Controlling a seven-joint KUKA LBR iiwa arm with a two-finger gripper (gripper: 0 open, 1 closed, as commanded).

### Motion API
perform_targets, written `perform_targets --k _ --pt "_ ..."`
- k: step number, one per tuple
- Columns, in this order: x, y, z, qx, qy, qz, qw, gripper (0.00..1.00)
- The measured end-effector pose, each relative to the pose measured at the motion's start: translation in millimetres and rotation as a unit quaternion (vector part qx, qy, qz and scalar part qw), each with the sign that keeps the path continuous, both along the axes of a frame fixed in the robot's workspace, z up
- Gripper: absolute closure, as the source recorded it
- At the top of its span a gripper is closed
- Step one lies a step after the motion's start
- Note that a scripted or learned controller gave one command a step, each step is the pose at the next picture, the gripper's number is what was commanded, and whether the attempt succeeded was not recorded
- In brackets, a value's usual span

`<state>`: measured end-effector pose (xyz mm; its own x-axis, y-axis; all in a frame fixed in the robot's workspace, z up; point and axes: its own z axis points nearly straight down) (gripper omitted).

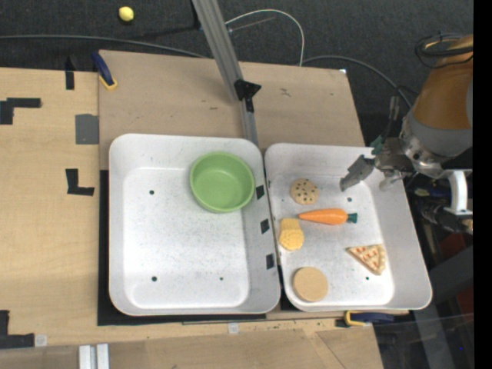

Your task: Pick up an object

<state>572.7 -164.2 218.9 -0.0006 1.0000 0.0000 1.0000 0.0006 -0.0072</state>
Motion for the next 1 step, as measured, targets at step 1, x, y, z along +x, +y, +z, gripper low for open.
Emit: perform_targets --k 1 --pt "-8.9 -5.8 -58.1 0.0004 0.001 0.000 1.0000 0.00"
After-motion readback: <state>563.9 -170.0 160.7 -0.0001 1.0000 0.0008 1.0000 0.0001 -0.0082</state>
